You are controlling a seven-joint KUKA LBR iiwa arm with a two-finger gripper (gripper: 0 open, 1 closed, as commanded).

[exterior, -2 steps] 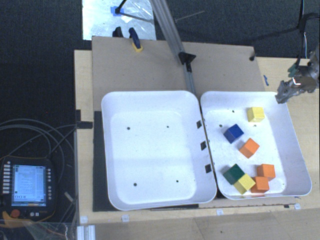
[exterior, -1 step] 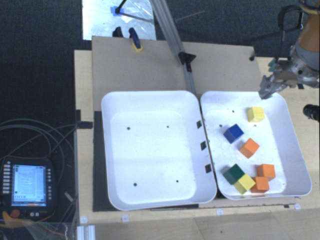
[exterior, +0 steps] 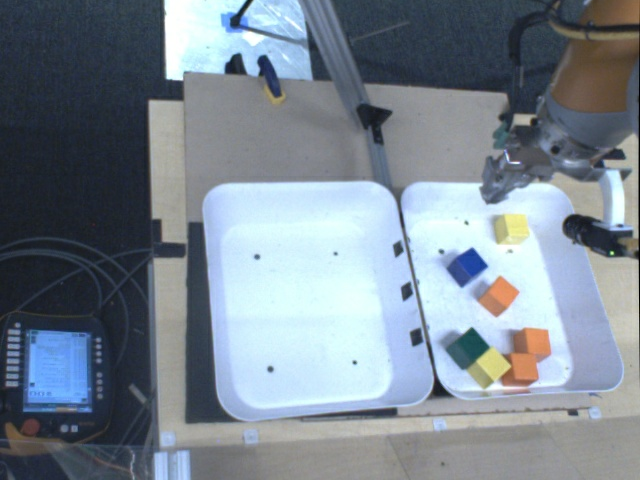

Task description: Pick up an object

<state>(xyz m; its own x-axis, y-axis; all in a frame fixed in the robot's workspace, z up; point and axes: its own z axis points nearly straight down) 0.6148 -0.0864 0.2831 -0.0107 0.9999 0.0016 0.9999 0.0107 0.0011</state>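
Several small blocks lie in the right bin (exterior: 585, 298). A yellow block (exterior: 511, 228) sits near its far edge, with a blue block (exterior: 466, 266) and an orange block (exterior: 499, 295) below it. At the near end a dark green block (exterior: 467, 347), a second yellow block (exterior: 490, 366) and two orange blocks (exterior: 531, 343) (exterior: 519, 369) cluster together. My gripper (exterior: 497, 188) hangs over the far rim of the right bin, just up and left of the far yellow block. Nothing is visible between its fingers.
The left bin (exterior: 300, 298) lies beside the right one. A grey pole (exterior: 345, 68) slants over the bench behind the bins. A teach pendant (exterior: 50, 373) and cables lie at the lower left, off the bench. Blue and yellow clamps (exterior: 268, 78) sit at the bench's far edge.
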